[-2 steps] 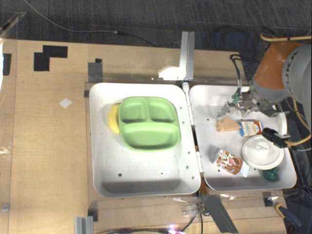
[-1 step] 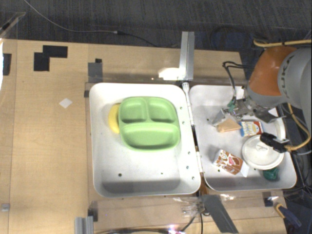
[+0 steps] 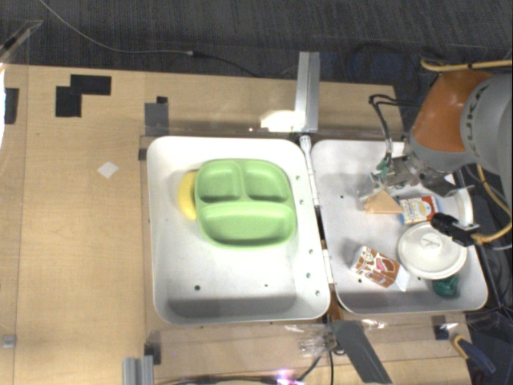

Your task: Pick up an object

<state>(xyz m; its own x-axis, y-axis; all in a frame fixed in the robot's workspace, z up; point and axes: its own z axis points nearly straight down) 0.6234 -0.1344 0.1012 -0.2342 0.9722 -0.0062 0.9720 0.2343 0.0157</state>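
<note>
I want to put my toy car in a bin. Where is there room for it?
Left bin: bare floor in front of the green tray, down to the near wall. Right bin: bare patch along its left wall, near the divider. Its right half is crowded: the tool, a wedge, a round white lid, a packet.

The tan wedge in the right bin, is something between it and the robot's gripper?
Nothing visible does. The gripper hangs right above the tan wedge in the right bin. The small packet and white lid lie beside the wedge, not over it.
</note>
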